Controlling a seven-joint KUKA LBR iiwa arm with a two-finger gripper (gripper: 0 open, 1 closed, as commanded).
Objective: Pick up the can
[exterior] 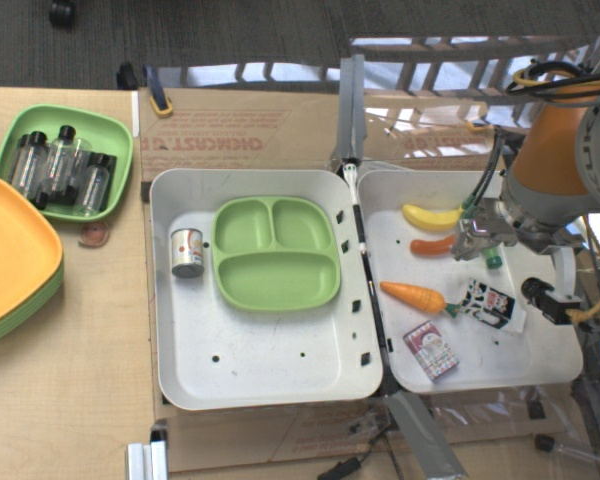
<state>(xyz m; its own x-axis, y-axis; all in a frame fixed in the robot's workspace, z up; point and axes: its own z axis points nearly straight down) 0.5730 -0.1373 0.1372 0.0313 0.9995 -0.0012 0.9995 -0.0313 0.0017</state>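
Observation:
The can (187, 252) is small and silver with a red label. It stands upright in the left bin (270, 373), close to that bin's left wall and just left of a green divided plate (277, 251). My gripper (477, 239) hangs over the right bin (540, 363), beside a banana (430, 216) and an orange-red piece (435, 247). It is far to the right of the can. The arm's orange band (555, 153) sits above it.
The right bin also holds a carrot (412, 295), a black-and-white packet (490, 304), a small red box (431, 349) and a small green item (494, 260). On the bench at left are a green tray of bottles (65, 163) and stacked orange plates (15, 258).

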